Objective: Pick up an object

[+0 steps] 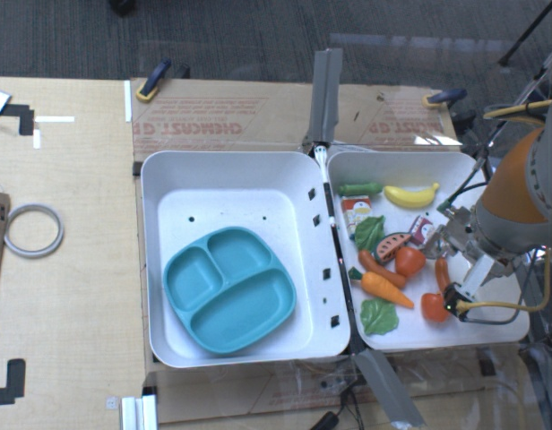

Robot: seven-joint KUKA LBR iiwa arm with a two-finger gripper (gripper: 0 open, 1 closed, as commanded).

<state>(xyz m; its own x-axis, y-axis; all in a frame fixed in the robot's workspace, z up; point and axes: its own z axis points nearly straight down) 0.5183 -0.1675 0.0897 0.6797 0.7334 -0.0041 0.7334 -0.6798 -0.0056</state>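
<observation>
Right bin point(455, 161): end effector point(452, 267), grip state cannot be told, low at the bin's right side beside a tomato point(409, 261), with carrot point(386, 286), banana point(410, 194) and 2 leaves nearby; left bin point(159, 240) holds a blue tray point(229, 288).

I see toy food point(388, 287) strewn in the right bin point(383, 161): banana point(410, 194) at the back, carrot point(386, 288) lying near its front

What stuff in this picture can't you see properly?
- Gripper: its own body blocks the tips, so open or shut is unclear.
- Small packet: label too tiny to read.
- Red piece beside the tomato: partly hidden by the arm.
- Arm: cut off at the right edge.
</observation>
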